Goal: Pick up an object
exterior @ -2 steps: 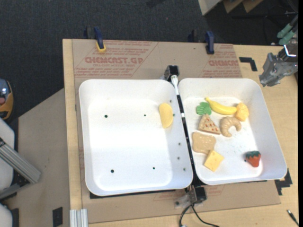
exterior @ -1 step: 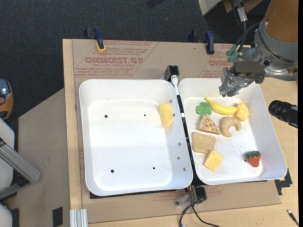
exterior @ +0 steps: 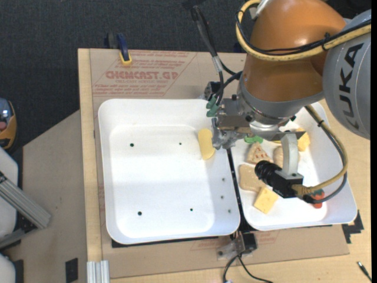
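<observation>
Because the bulky grey arm [exterior: 291, 46] with its orange band hangs over the seam between the two shallow white plastic bins, it covers much of the right bin [exterior: 339, 208]. The two-finger gripper [exterior: 220, 135] sits low at the right wall of the left bin [exterior: 118, 175], just beside a pale yellow curved piece [exterior: 205, 144]; whether it is parted or closed cannot be told. In the right bin lie a tan bread-like slice [exterior: 248, 178], a yellow cheese-like wedge [exterior: 265, 200] and a small green bit [exterior: 253, 139].
</observation>
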### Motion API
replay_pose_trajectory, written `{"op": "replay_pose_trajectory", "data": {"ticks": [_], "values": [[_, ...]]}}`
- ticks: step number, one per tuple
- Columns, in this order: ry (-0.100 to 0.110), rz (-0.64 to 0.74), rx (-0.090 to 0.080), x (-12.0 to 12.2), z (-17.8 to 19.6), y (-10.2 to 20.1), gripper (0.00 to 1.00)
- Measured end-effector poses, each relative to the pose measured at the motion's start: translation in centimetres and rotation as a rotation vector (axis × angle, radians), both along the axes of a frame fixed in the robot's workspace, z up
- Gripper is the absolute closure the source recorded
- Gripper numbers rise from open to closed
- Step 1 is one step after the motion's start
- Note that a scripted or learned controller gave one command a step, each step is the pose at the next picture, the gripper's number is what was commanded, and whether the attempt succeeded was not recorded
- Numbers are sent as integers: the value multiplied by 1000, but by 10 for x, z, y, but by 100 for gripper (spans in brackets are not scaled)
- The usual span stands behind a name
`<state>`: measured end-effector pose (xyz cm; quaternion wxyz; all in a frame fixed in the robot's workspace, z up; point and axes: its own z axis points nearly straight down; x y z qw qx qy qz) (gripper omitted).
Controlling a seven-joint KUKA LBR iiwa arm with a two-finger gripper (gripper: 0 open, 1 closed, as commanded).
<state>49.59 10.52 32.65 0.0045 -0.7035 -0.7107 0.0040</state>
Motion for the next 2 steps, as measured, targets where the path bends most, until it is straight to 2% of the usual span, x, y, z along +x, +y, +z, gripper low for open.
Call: {"op": "replay_pose_trajectory", "data": {"ticks": [1, 2], "values": [[-30, -2, 8, -17, 163, 64, 100], [-18, -16, 0, -16, 188, 9, 100]]}}
